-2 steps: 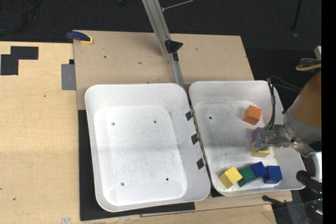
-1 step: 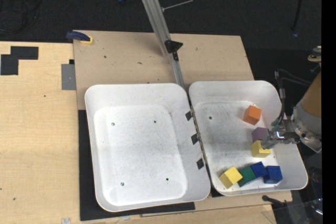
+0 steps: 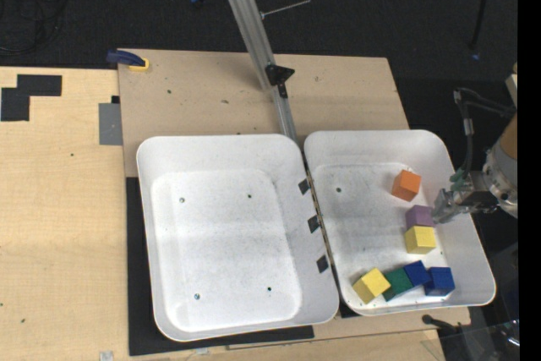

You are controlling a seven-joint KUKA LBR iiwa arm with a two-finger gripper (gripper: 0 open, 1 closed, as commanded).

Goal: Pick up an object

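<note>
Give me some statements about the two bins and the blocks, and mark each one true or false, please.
1. All blocks lie in the right bin. True.
2. The orange block touches the purple block. False: they are apart.
3. The yellow block sits directly beside the purple block. True.
4. The gripper is over the left bin. False: it is at the right bin, by the purple block.
</note>
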